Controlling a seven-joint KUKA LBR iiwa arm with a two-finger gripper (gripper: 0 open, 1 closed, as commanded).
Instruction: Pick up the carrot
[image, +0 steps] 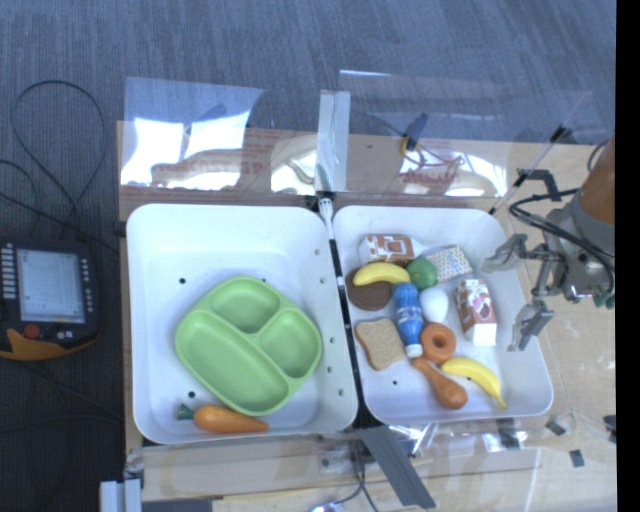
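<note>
We are looking down on a pale wooden bench (580, 400) standing on dark grey carpet (300, 40), with clear plastic sheets (190, 110) rising behind two white bins. A black cable (60, 150) is looping across the carpet at left, above a handheld control pad (45, 298) with a lit screen.

The left bin (160, 240) is holding a green divided plate (250, 345). The carrot (228, 420) is lying on its side at the near edge of this bin, just beside the plate's near rim, its green stub pointing left.

The right bin (520, 395) is crowded: two bananas (380, 272), a slice of bread (378, 342), a blue bottle (407, 318), a doughnut (438, 342), a white egg (434, 304), a green ball (422, 272), and small packets.

The gripper (518, 292) is hanging over the right bin's far-right rim, well apart from the carrot, fingers (528, 325) spread wide and nothing between them. The arm's orange band (600, 190) is showing at the right edge.
</note>
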